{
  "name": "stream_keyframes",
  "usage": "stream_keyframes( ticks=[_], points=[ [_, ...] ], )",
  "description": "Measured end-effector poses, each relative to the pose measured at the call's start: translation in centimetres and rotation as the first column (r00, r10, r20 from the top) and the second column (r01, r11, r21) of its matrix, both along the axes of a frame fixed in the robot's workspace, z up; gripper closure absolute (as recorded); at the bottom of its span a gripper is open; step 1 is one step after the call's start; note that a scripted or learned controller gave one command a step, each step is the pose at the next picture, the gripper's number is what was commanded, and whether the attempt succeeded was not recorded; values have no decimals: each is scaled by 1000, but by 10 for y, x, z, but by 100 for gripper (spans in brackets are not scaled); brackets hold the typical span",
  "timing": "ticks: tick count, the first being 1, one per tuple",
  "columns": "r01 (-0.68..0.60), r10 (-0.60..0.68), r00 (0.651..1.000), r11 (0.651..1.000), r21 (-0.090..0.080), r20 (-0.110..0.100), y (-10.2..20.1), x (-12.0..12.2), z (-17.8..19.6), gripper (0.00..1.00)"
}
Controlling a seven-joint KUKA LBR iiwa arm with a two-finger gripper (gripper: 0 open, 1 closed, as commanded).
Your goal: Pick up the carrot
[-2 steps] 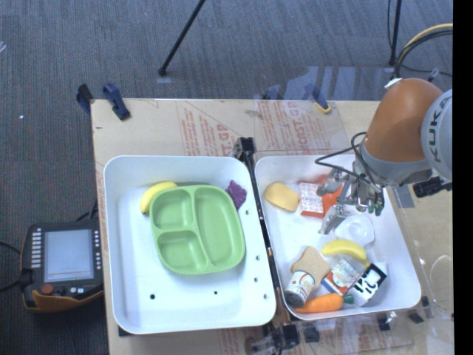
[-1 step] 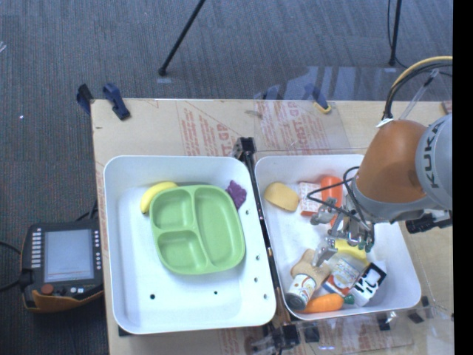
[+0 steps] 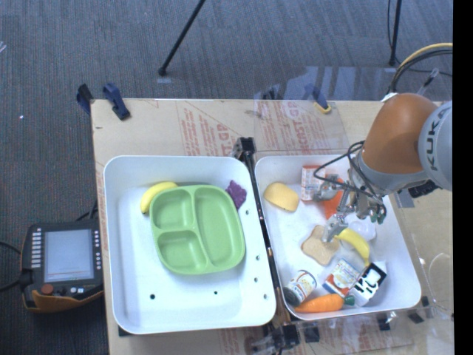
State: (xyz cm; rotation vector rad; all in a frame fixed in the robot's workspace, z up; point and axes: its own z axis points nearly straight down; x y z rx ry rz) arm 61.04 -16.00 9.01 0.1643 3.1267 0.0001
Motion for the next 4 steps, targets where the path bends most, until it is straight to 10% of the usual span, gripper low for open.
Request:
stream_keyframes(
  ticks=[1, 2, 3, 4],
  points=[
    [-224, 224, 975, 975, 0, -3, 14, -67, 1, 0],
    [138, -138, 990, 990, 2, -3, 54, -120, 1, 0],
    [134, -134, 991, 991, 3, -4, 56, -119, 10, 100],
    [-220, 220, 975, 975, 0, 4, 49, -129, 2, 100]
  ],
)
